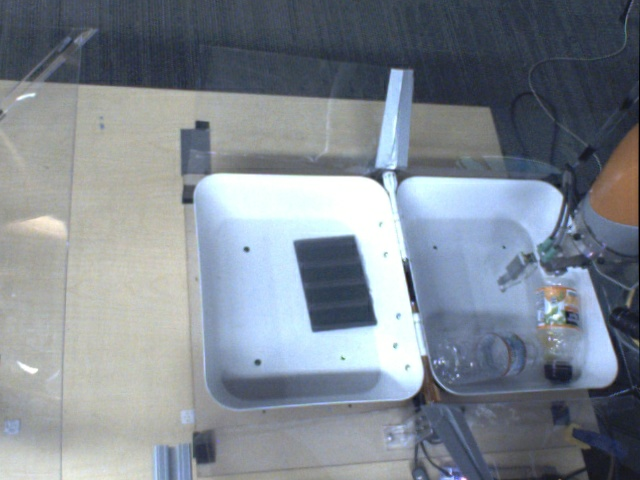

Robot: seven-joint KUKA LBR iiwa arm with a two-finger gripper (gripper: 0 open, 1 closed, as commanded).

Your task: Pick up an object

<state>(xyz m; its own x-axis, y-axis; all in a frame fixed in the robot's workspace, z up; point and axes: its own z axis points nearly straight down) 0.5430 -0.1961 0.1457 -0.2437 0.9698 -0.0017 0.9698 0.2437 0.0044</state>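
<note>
My gripper (530,265) hangs over the right bin (470,213), near its right side, open with nothing between its fingers. Just below it a small bottle (558,326) with an orange-yellow label and a black cap lies against the bin's right wall. A clear plastic jar (482,356) lies on its side along the bin's front wall. A black ribbed rectangular pad (335,283) lies flat in the middle of the left bin (230,268).
The grey arm with its orange band (618,183) comes in from the right over the right bin's edge. A metal bar (395,118) stands behind the seam between the bins. Cables (570,78) run at the back right.
</note>
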